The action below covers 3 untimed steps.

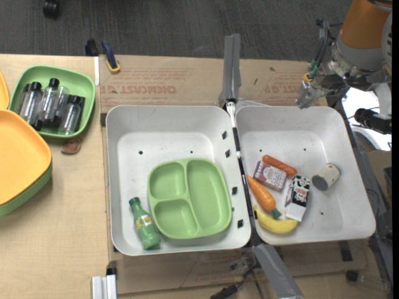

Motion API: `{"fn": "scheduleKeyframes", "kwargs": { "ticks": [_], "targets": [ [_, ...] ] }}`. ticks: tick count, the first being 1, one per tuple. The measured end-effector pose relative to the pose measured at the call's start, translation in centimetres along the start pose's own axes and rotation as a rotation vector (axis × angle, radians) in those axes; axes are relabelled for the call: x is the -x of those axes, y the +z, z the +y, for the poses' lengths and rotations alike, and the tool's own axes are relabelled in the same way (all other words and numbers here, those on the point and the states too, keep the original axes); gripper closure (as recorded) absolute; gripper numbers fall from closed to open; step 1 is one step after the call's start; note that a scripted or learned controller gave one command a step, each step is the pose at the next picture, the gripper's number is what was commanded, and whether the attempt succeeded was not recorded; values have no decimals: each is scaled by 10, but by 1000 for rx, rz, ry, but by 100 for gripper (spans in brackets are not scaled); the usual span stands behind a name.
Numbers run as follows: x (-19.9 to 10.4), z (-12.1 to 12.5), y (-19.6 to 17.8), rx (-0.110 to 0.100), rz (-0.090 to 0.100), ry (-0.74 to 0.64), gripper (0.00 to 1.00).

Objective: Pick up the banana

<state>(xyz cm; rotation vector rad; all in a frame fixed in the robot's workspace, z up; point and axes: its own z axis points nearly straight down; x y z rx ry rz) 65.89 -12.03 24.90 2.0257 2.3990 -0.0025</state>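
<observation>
Camera view shows my pincer (310,96) above the right bin's (349,232) far rim; whether it is clenched I cannot tell. Banana (276,223) lies at the near edge beside a carrot (262,193). Likely light, soft, smooth-skinned; best gripped mid-curve.

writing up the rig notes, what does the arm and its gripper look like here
The arm enters at the upper right: a broad orange band over a pale grey, rounded wrist section. Below it sits a darker metallic gripper with thin cables running along its side. Its details are too small to make out.
</observation>
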Motion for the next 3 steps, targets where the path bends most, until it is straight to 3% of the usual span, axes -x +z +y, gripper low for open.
{"fn": "scheduleKeyframes", "kwargs": {
  "ticks": [1,2,3],
  "targets": [
    [14,-15,70,-2,3,-401,100],
    [10,-1,56,1,0,-2,100],
    [65,-47,97,-1,2,-136,100]
  ]
}}
